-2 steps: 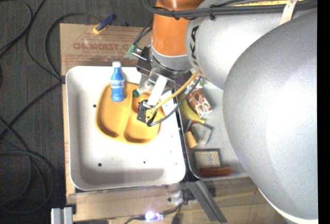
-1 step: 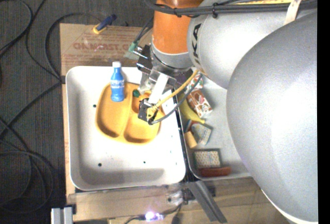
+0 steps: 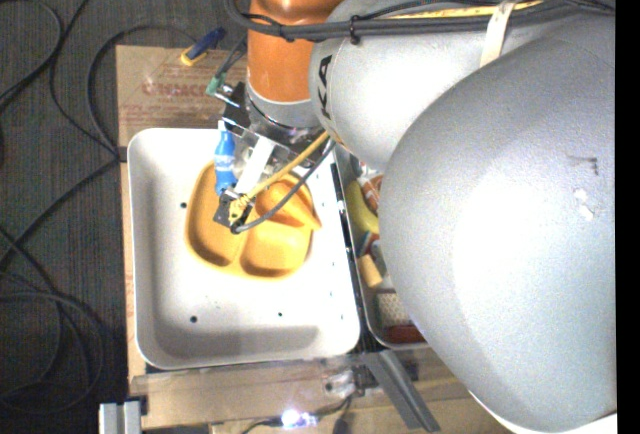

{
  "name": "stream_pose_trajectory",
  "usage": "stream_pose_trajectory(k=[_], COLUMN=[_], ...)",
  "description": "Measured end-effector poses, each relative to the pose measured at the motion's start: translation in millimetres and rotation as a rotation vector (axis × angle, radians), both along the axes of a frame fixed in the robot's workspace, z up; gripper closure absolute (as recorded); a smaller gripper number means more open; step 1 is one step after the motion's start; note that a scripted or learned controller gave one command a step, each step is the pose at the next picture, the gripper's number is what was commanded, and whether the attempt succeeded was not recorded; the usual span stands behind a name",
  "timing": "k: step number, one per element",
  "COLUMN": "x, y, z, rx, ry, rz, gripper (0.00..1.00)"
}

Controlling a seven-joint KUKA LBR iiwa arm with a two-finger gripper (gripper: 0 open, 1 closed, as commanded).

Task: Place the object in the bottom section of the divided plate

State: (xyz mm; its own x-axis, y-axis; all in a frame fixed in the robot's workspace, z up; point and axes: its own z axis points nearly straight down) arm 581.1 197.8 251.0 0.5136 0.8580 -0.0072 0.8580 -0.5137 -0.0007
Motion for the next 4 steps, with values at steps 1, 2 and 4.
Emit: stream_pose_trajectory(k=[1,2,4], x=[0.2,-0.2,-0.5], y=[-0.2,-0.3,-0.4], z=[0.4,8.1,15.6], rx=[-0.001,-0.004,-0.008], ry=[-0.001,0.003,0.007], rz=[-0.001,0.001,0.003], gripper=[0.0,1.0,1.0])
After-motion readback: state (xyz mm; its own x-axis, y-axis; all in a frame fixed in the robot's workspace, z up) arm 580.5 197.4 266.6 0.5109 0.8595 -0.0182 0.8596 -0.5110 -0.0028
